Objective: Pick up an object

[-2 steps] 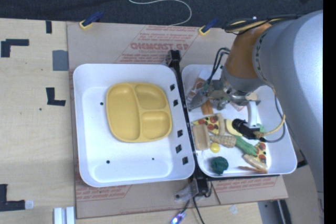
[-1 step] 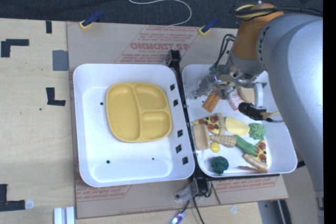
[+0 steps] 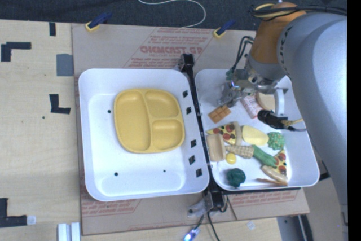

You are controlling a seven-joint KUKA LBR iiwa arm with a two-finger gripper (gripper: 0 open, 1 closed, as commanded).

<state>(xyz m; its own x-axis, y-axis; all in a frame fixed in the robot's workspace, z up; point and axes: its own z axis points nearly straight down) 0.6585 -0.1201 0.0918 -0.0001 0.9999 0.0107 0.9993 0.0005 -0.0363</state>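
Observation:
My gripper (image 3: 230, 93) hangs low over the far left part of the right bin (image 3: 304, 178), below the arm's orange band. Just in front of it lies a brown waffle-like cracker (image 3: 220, 114); whether they touch I cannot tell. To the gripper's right are a pink piece (image 3: 248, 105) and a pale bread slice (image 3: 265, 100). Nearer the front lie a pizza slice (image 3: 226, 131), a yellow lemon-like piece (image 3: 253, 135), broccoli (image 3: 276, 140), corn (image 3: 242, 150), a tan bun (image 3: 215, 147) and a dark green lump (image 3: 236, 176).
The left bin (image 3: 96, 178) holds a yellow divided plate (image 3: 149, 120). A black divider (image 3: 194, 115) runs between the bins. The big grey arm body (image 3: 327, 93) covers the right bin's right side. A second pizza slice (image 3: 280, 164) lies at its front right.

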